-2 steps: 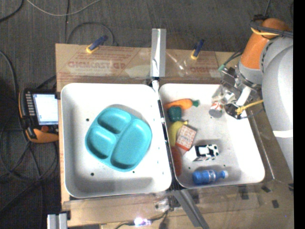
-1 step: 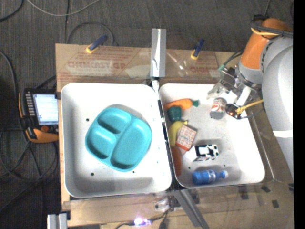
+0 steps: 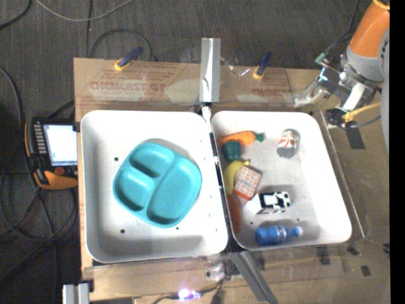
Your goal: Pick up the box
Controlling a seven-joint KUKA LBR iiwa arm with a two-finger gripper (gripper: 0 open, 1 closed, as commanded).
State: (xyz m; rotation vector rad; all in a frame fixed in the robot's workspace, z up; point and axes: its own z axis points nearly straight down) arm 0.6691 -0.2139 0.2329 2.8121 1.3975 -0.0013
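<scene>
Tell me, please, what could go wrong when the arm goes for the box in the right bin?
1. The box leans on the yellow toy and the carrot lies close, so the claw may grab or push a neighbour instead.
2. The box sits near the wall between the bins; a finger might hit it.

Tray [image 3: 158,183] in L bin [image 3: 95,233]; box [image 3: 247,182], can [image 3: 288,140], bottle [image 3: 276,234] in R bin [image 3: 329,195].

Grey arm [image 3: 373,49], orange band [image 3: 372,27] above wrist, yellow cable [image 3: 364,110] trailing below
</scene>
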